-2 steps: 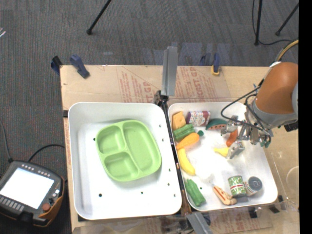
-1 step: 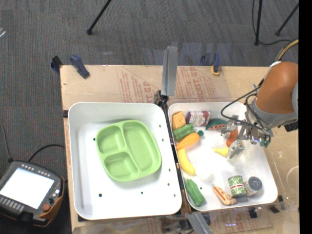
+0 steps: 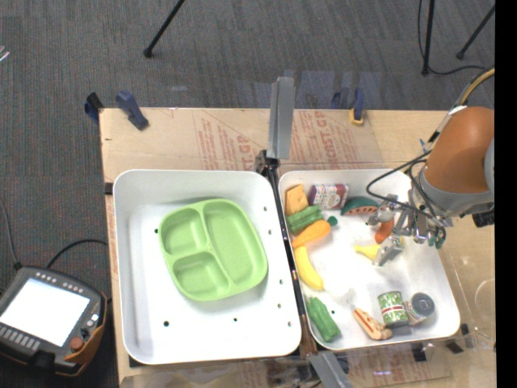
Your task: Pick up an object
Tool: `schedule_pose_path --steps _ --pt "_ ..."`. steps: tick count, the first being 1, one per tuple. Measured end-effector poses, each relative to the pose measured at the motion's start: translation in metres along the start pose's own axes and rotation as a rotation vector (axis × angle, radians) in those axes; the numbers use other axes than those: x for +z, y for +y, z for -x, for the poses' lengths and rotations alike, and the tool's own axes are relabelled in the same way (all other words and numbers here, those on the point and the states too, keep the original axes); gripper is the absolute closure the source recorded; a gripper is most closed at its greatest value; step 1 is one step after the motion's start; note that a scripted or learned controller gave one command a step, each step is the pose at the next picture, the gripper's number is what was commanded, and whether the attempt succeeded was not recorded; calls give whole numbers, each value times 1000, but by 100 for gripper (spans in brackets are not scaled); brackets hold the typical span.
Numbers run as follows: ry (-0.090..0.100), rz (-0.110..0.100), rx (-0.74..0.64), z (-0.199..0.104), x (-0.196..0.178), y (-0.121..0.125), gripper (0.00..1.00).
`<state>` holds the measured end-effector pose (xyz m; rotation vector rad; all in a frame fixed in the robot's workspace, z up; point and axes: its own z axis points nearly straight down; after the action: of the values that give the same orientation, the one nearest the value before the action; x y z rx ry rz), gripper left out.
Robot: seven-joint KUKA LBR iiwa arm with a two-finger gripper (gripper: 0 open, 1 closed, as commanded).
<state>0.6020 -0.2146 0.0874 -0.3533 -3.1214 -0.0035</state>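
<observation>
- Gripper (image 3: 397, 234) hangs low in the right bin (image 3: 440, 277), beside a small yellow piece (image 3: 367, 251).
- Its grip is unclear, perhaps on nothing.
- Green plate (image 3: 214, 249) lies in the left bin (image 3: 133, 217).

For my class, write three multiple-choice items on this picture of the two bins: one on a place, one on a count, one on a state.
1. Where does the green divided plate lie?
A. in the left bin
B. in the right bin
C. on the floor

2. How many compartments does the plate have?
A. two
B. three
C. five

3. How does the can with the green and red label lie?
A. upright on the plate
B. hanging from the gripper
C. on its side in the right bin, near the front

Answers: 1 A, the plate sits in the middle of the left bin. 2 B, ridges split it into three wells. 3 C, its round end faces sideways on the bin floor, apart from the gripper.
</observation>
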Motion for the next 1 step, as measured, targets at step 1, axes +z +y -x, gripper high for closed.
schedule_pose_path --steps 1 --pt "-3 0 9 13 -1 4 0"
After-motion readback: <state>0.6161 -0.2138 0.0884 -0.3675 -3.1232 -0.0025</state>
